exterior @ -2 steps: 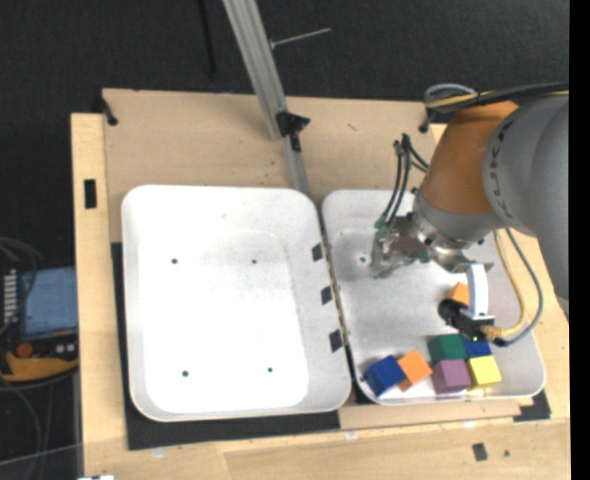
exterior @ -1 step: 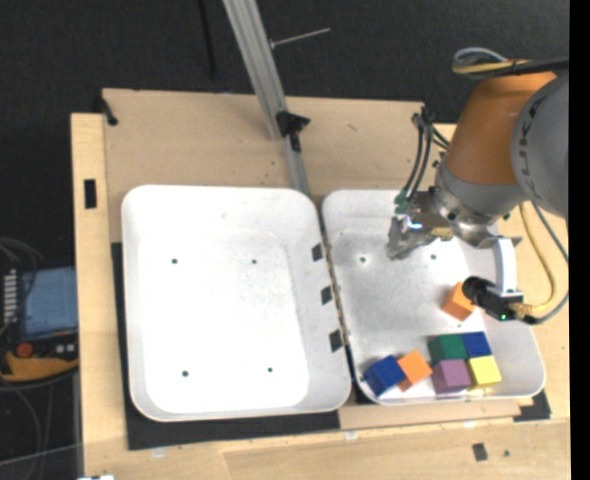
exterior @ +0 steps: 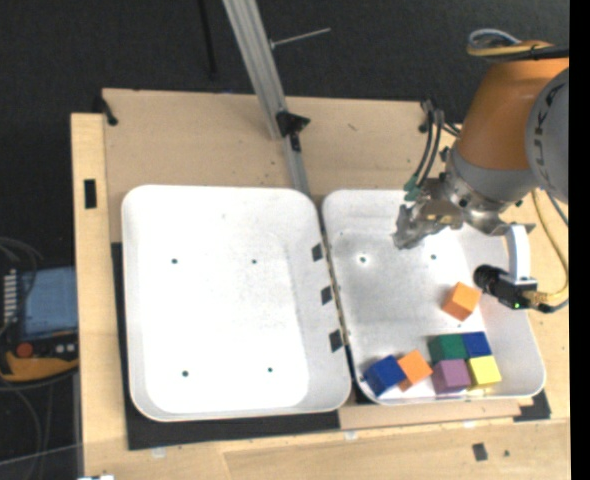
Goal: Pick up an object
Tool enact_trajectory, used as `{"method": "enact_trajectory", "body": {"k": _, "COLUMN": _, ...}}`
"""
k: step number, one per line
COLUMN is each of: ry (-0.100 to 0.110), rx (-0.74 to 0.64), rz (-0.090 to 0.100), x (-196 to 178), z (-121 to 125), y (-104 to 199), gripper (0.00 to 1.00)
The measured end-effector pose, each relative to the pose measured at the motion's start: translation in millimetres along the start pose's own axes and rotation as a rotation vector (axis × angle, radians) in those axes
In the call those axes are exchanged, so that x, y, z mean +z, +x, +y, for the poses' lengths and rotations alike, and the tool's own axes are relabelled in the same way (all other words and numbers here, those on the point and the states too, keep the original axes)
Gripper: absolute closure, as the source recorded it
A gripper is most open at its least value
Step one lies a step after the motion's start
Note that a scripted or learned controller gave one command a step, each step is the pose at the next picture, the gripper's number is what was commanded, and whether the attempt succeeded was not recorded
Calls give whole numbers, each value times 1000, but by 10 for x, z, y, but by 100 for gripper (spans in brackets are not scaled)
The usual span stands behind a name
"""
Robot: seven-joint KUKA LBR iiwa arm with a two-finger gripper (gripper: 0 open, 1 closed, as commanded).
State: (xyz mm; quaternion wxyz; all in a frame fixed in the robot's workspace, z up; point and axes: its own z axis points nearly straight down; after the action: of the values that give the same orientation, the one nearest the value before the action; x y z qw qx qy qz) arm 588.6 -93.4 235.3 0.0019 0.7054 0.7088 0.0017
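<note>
Your nearest target is the lone orange cube (exterior: 462,300), sitting apart in the right bin (exterior: 375,218); the other blocks (blue (exterior: 383,373), orange (exterior: 414,367), green (exterior: 447,349), purple (exterior: 452,374), yellow (exterior: 485,370)) huddle along the near rim. The pincer (exterior: 413,225) hangs over the bin's far part, well apart from every cube, carrying nothing; whether it is apart or together you cannot tell. This looks like the approach step: next you need to move over a cube and descend. The left bin (exterior: 225,288) and tabletop (exterior: 175,138) show no readable writing.
</note>
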Motion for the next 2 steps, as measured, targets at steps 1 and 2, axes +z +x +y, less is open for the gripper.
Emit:
{"method": "enact_trajectory", "body": {"k": 1, "ry": 4, "rx": -2, "rz": 1, "x": 82, "z": 143, "y": 477, "gripper": 100}}
{"method": "enact_trajectory", "body": {"k": 2, "ry": 2, "rx": -4, "rz": 2, "x": 18, "z": 324, "y": 1031, "gripper": 100}}
